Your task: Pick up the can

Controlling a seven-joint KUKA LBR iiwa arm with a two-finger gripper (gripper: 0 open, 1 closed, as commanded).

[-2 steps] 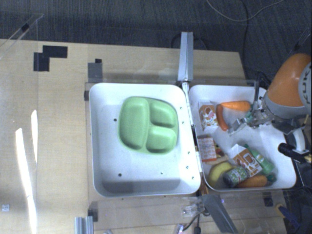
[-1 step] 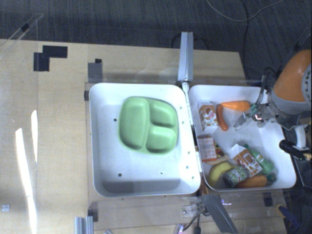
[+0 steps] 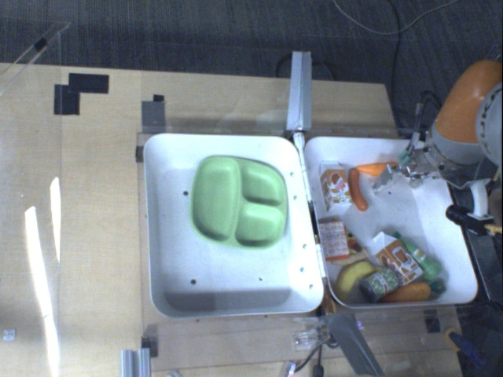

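A small can with a red and white label lies on its side at the left wall of the right bin. A darker can with a green label lies near that bin's front edge, between a banana and a carrot. My gripper hangs over the back of the right bin, close to an orange piece. It is well behind both cans, and nothing shows in its grasp. The arm's orange band is at the upper right.
The left bin holds a green divided plate. In the right bin there are also a small printed carton, a red sausage-like toy, an orange carton and a green bottle. A metal divider post stands between the bins.
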